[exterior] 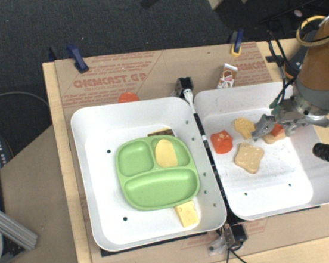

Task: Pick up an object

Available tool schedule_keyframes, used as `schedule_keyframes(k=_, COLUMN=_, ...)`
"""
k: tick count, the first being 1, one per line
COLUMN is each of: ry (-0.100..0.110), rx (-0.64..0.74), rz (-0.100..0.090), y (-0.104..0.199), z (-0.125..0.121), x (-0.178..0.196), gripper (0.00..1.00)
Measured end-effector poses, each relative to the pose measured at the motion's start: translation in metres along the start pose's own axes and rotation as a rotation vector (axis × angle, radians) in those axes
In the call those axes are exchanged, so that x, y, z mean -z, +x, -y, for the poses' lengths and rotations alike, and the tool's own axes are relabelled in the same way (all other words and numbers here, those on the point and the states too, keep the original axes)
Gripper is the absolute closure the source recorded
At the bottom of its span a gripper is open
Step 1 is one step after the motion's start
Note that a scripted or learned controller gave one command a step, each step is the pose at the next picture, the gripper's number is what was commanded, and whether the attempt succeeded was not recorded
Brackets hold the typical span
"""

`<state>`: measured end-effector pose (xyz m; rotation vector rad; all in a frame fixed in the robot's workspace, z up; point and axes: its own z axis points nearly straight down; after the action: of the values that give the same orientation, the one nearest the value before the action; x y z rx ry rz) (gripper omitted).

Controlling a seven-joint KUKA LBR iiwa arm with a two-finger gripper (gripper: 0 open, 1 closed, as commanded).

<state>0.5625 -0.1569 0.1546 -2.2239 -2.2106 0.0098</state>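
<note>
My gripper (274,125) hangs low over the right bin (281,194), near its upper right part, under the grey wrist with the orange band. A small orange-red piece (273,137) lies right at the gripper's tip, partly hidden by it. To the left lie a yellow-orange ridged piece (244,127), a red toy fruit (222,142) and a tan toast slice (249,159), all apart from the gripper.
The left bin (96,185) holds a green divided plate (158,186) with a yellow piece (165,153) in its upper right compartment. A yellow block (187,214) lies in front of the plate, a brown piece (160,133) behind it. A small carton (227,76) stands behind the bins.
</note>
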Motion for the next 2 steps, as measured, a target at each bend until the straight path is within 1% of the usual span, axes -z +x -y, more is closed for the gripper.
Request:
schedule_keyframes(k=1, ry=-0.007, rx=0.004, rz=-0.003, y=0.029, z=0.021, x=-0.073, gripper=0.00)
schedule_keyframes(k=2, ry=-0.014, rx=0.002, rz=0.005, y=-0.037, z=-0.015, x=-0.062, gripper=0.00)
